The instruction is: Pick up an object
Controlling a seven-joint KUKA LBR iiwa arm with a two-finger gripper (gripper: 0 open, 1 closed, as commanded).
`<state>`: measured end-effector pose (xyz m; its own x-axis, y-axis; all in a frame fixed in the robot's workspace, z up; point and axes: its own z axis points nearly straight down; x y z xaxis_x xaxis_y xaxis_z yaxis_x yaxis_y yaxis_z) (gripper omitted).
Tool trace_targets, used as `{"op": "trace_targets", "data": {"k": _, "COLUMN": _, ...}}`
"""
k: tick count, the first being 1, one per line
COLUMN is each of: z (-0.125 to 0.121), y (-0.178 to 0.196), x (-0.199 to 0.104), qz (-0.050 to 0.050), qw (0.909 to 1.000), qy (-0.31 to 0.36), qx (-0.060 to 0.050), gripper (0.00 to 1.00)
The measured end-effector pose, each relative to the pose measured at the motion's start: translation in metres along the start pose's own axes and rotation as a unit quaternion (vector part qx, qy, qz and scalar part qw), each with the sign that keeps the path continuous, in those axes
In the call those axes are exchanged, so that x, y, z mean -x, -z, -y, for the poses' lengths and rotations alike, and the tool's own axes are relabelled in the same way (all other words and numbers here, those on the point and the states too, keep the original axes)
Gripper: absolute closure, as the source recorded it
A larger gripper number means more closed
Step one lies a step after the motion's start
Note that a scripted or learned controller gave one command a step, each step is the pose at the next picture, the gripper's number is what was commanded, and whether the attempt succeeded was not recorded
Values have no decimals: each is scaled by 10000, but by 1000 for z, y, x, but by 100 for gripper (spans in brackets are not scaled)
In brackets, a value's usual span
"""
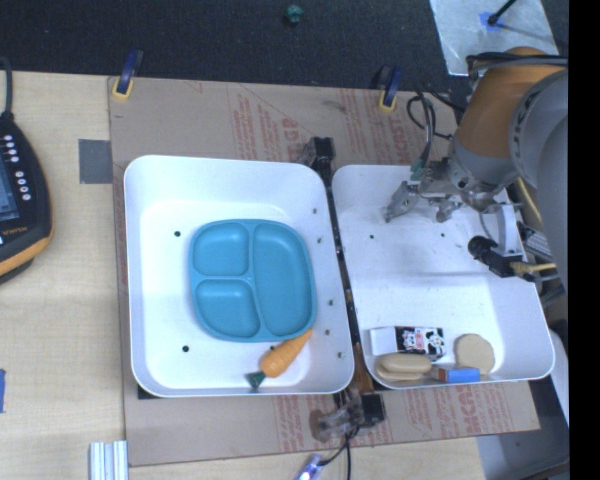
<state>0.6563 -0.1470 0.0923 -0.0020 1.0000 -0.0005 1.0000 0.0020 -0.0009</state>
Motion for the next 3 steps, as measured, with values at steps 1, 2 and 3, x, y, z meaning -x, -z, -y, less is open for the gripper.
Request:
{"op": "trace_targets", "data": {"k": 1, "z": 0, "y": 0, "x": 5, "qz": 1, "qw": 10000, "qy": 3, "qx": 8, "gripper": 0}}
{"op": "trace_targets", "data": {"k": 2, "z": -1, "y": 65, "x": 14, "qz": -3, "qw": 10000, "qy": 5, "qx": 2, "gripper": 0}}
{"op": "trace_targets", "data": {"k": 3, "z": 0, "y": 75, "x": 14, "qz": -6, "qw": 10000, "qy": 16, "qx": -7, "gripper": 100}}
